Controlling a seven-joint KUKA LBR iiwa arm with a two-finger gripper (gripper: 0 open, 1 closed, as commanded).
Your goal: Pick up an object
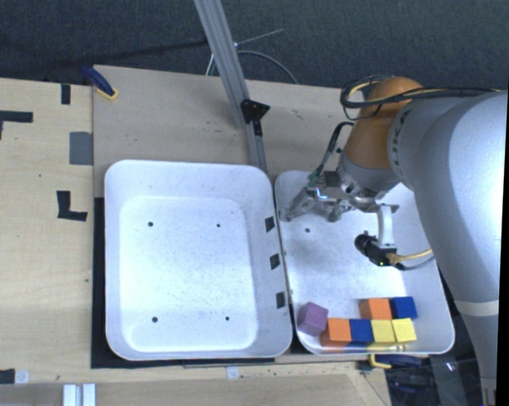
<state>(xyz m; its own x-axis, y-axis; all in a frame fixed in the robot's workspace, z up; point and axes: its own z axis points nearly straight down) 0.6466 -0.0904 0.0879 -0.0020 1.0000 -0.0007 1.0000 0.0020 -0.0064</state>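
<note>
Whether the two-finger metal gripper (318, 202) is open or closed cannot be told; it is seen over the far end of the right shallow white bin (336, 252). Small coloured blocks (369, 321) are clustered at the bin's near edge, well apart.

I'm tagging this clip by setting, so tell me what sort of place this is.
Probably a robotics lab set up for grasping trials: a grey arm reaches over two shallow white bins on a wooden bench marked with tape, and small coloured blocks lie in the right bin.
</note>
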